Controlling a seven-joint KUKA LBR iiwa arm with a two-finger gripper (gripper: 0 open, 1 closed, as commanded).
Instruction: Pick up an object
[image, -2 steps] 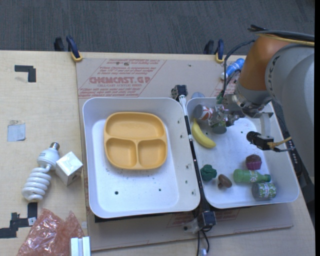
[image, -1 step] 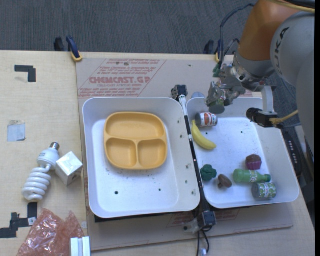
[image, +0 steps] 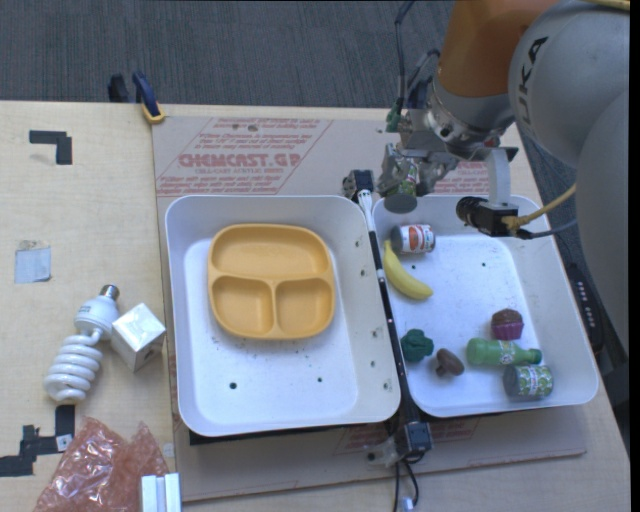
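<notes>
The right bin holds a yellow banana and a small red-and-white can near its far left corner. Toward the front lie a green broccoli piece, a brown lump, a maroon cupcake-like toy, a green bottle and a green can. My gripper hangs over the bin's far left rim, just above the small can. It is dark and partly hidden by the wrist, and I make out no object held in it.
The left bin carries a yellow divided plate. On the bench to the left lie a spiral light bulb, a white cube and a reddish plastic bag. A black cable fitting juts over the right bin's far edge.
</notes>
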